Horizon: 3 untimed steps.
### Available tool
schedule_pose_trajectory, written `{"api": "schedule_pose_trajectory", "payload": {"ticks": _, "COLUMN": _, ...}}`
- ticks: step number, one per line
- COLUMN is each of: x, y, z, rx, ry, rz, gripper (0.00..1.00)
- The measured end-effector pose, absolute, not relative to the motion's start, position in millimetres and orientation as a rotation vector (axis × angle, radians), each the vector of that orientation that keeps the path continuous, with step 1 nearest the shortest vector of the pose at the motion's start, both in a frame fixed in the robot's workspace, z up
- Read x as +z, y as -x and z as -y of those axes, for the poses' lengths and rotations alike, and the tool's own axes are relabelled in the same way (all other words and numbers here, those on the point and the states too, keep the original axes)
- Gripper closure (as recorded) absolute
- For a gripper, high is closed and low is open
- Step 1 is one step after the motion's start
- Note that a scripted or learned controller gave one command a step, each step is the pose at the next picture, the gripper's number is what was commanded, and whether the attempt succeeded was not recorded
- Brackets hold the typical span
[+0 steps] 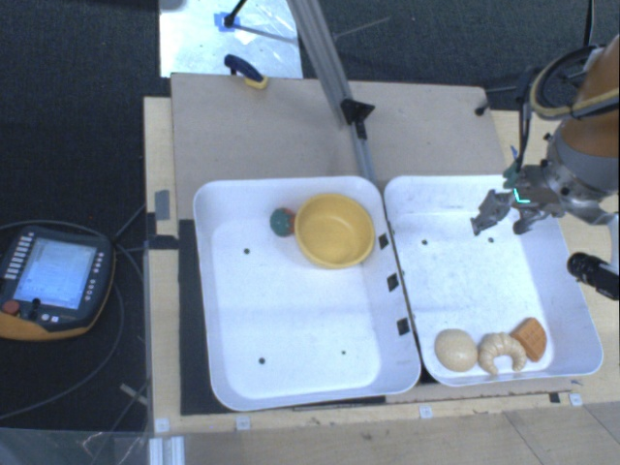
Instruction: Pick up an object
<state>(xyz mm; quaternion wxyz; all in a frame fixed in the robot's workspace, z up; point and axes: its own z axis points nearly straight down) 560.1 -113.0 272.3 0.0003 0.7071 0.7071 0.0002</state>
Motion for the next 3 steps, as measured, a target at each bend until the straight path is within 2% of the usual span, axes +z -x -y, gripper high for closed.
{"api": "schedule_pose_trajectory", "payload": {"ticks": 1, "x": 272.3, "y": -560.1, "z": 113.0, "rx": 0.001, "ry": -2.221, "rz": -2.221, "gripper": 0.00}}
{"api": "schedule_pose_trajectory", "payload": {"ticks": 3, "x": 156.9, "y": -564.7, "z": 99.2, "rx": -0.004, "ry": -2.223, "rz": -2.224, "gripper": 0.00}}
